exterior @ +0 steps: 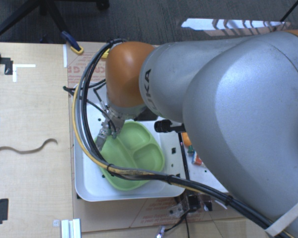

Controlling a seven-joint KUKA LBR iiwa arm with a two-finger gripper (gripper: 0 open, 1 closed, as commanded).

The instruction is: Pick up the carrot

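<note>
White bin point(89, 190) holds 1 green divided dish point(136, 155) — gripper point(108, 128) at its rim (jaw state unclear).

Single fixed overhead camera, looking down at a slant on the white bin point(84, 182); the arm point(228, 108) (entering from the right) apparently hides the neighbouring bin.
</note>
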